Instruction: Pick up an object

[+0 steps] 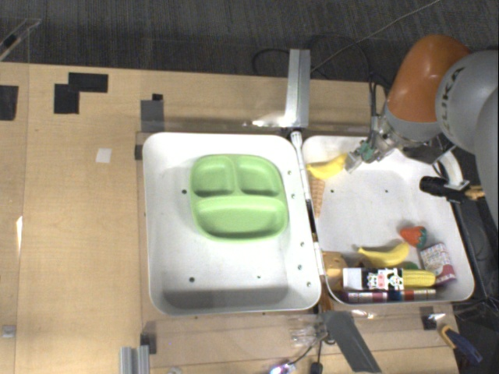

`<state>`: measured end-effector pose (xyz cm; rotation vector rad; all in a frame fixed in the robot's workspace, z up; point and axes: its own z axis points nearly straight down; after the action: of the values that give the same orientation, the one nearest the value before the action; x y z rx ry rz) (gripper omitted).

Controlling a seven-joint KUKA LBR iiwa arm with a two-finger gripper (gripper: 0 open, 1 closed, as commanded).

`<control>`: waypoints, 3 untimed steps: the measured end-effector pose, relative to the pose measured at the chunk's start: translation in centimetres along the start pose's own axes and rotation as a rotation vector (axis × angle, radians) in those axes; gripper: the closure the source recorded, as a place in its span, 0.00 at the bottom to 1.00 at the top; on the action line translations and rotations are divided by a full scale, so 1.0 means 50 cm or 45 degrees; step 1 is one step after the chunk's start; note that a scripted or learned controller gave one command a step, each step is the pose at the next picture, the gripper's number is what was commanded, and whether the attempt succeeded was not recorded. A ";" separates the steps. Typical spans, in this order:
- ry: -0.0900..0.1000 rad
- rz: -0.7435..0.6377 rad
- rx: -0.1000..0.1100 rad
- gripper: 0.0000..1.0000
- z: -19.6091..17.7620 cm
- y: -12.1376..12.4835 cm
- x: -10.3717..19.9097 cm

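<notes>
arm (460, 100) cut off at right edge, gripper (365, 153) blurred

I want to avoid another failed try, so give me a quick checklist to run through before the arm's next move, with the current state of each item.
1. Pincer is over the right bin, at its far left corner: ok.
2. A target is near: the yellow piece lies right beside the pincer: ok.
3. Whether that yellow piece is actually held: cannot tell.
4. Pincer open or shut: cannot tell, it is too small and blurred.
5. Other items, the banana, the red strawberry-like toy and the markers, lie at the near edge, away from the pincer: ok.
6. Green divided plate sits alone in the left bin, away from the arm: ok.
</notes>
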<state>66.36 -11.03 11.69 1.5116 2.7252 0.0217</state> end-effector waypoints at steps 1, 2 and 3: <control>-0.001 -0.001 -0.002 0.00 0.000 0.001 0.001; 0.011 0.043 0.021 0.00 -0.148 -0.054 -0.016; 0.006 0.039 0.013 1.00 -0.172 -0.048 -0.016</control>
<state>64.49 -12.97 20.25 1.5575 2.7100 0.0122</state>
